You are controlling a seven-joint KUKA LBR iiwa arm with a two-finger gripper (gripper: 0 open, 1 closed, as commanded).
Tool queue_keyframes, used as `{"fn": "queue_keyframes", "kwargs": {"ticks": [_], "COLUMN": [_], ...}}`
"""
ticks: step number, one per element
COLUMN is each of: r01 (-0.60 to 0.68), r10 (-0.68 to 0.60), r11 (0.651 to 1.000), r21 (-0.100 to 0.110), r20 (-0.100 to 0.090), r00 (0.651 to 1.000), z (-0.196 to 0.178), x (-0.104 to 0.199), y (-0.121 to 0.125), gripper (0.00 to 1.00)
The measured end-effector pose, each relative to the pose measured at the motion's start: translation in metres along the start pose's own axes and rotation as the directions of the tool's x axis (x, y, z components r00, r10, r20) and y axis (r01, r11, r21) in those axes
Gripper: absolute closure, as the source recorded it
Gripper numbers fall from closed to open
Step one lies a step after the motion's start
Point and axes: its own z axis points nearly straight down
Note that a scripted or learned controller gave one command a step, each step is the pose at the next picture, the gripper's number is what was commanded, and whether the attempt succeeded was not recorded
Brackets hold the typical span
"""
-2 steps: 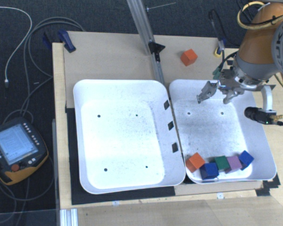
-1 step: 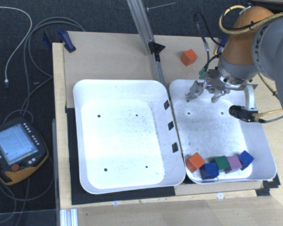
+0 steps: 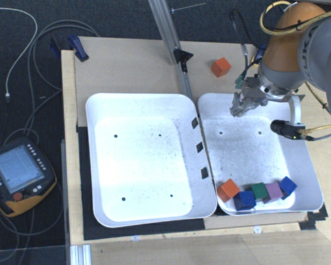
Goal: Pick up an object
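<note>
5 blocks (image 3: 257, 192) lie clustered along the near edge of the right bin (image 3: 237, 148).
Gripper (image 3: 238, 109) hangs over that bin's far end, well apart from them; its opening cannot be judged. 1 orange block (image 3: 221, 67) sits on the bench (image 3: 127, 70).

Teach pendant (image 3: 16, 175) on dark floor left of bench, cables (image 3: 22, 37) looping above it, blue clamp (image 3: 77, 47) at bench's far-left corner, aluminium post (image 3: 165, 26) slanting up from bench's far edge
</note>
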Motion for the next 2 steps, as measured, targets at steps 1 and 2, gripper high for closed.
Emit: {"fn": "queue_keyframes", "kwargs": {"ticks": [1,2], "r01": [0.005,0.005], "r10": [-0.005,-0.005], "r11": [1.000,1.000], "r21": [-0.001,0.005], "r20": [-0.002,-0.004], "r00": [1.000,1.000], "z": [-0.029,-0.057], "x": [0.065,0.123], "y": [0.002,-0.030], "gripper": [1.00,1.00]}}
